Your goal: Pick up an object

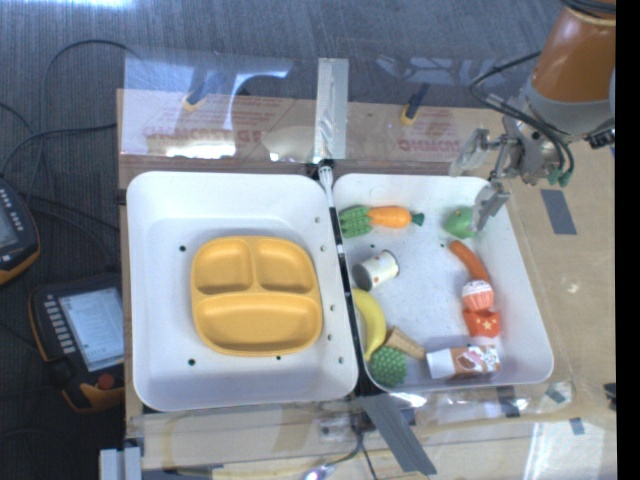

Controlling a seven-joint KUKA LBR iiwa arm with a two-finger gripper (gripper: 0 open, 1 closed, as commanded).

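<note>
- Over the right bin's (520,268) far right corner, in the camera view, hangs the gripper (484,183), under the arm's orange band (578,53); its two fingers are spread apart, one near the bin's far rim and one reaching down toward the green thing (459,222), with nothing between them.
- That small green thing lies just inside the far right corner, right beside the lower fingertip; I cannot tell whether they touch.
- Left of it lies a toy carrot (378,218) with a green leafy end, along the far side of the bin.
- Nearer the middle a small white cup (377,268) lies on its side, just below the carrot.
- Along the right side an orange sausage-like piece (468,259) lies aslant, just below the green thing, and below it sits a red-and-white toy (480,308).
- At the near side lie a small packet (462,361), a green bumpy toy (388,365) with a tan cone, and a banana (368,320) against the divider.
- Next to it, the left bin (160,368) bears a yellow divided plate (257,294), well apart from the gripper.
- Beyond both bins, a cardboard sheet (150,118) under clear plastic lies on the bench.
</note>
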